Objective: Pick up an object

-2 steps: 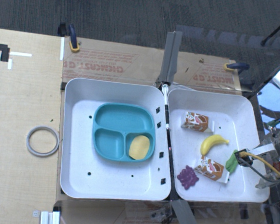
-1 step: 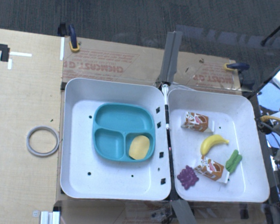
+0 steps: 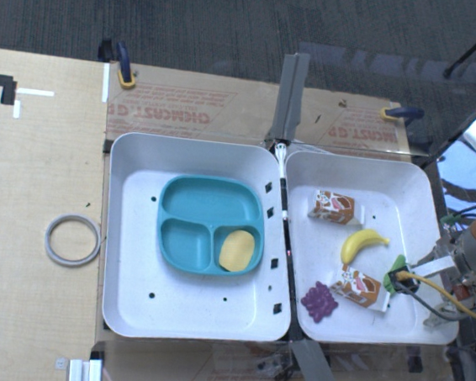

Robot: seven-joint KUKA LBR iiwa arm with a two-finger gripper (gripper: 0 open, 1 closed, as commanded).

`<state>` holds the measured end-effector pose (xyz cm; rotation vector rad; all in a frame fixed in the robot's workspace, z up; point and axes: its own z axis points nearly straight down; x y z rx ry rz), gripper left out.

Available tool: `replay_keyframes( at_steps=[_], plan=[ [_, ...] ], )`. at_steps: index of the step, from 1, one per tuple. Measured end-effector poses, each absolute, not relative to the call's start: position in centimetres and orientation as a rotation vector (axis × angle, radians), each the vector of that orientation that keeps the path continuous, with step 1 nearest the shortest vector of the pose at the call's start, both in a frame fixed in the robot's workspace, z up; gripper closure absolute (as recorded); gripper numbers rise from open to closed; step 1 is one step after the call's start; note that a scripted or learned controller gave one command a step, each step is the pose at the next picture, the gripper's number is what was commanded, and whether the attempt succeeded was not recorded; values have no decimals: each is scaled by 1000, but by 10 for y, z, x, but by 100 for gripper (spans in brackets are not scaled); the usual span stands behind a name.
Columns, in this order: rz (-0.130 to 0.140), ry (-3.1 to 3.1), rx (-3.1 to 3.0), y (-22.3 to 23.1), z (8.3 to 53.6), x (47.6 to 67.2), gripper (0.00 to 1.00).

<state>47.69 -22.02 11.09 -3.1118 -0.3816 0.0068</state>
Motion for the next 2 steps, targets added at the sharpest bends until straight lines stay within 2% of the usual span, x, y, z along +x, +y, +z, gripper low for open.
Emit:
replay_keyframes(
  at_steps=[1, 2],
  plan=[
    [7, -574, -3088, -152, 220, 556, 0],
    [9, -313, -3122, -176, 124, 476, 0]
  ],
)
